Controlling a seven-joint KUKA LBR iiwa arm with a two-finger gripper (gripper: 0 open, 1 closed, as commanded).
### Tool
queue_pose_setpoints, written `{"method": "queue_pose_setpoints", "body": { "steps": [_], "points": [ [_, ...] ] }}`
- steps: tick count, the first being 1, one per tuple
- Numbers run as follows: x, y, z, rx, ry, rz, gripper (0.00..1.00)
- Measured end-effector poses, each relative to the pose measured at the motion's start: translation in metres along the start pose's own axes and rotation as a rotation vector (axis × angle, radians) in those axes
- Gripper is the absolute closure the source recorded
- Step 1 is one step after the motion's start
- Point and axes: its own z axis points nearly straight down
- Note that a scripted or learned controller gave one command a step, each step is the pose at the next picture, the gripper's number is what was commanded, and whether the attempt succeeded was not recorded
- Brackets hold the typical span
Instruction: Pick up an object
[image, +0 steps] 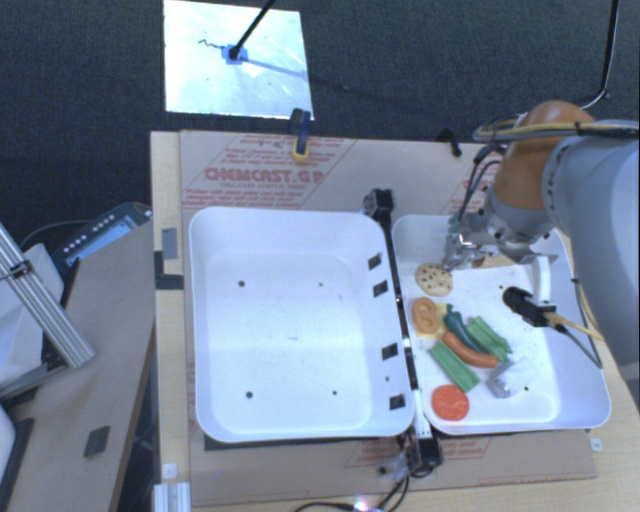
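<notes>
The gripper (462, 246) hangs low over the far part of the right bin (580, 400), just beside the round cookie (434, 279). The cookie seems to be the nearest candidate, though the task names no particular object. Whether the gripper is wide or narrow I cannot tell from this slanted view, and nothing is seen between its tips.

To do the step well, I think the gripper should come straight down over one object that lies alone. The cookie lies a little apart from the pile, so it gives free space on both sides. It is flat, however, so the tips must go almost to the bin floor to catch its rim.

The cookie is pale brown with dark spots and looks like hard plastic. Below it lies an orange piece (426, 316), rounded and smooth. Next come a sausage (468, 351), long and glossy, and green sticks (455, 366) that touch or cross each other; these would slip or come up together. A red disc (450, 403) lies alone near the front wall. A small grey metal part (499, 381) is beside the pile. The left bin (290, 240) is smooth white plastic with small dark holes.
</notes>
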Motion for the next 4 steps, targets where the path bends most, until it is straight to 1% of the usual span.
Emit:
{"method": "queue_pose_setpoints", "body": {
  "steps": [1,2,3,4],
  "points": [
    [0.012,-0.054,0.001,0.015,0.002,0.011,1.00],
    [0.032,-0.089,-0.001,0.011,0.001,0.011,1.00],
    [-0.029,-0.129,0.000,0.013,0.001,0.014,1.00],
    [0.001,-0.055,-0.001,0.003,0.000,0.003,1.00]
  ]
}}
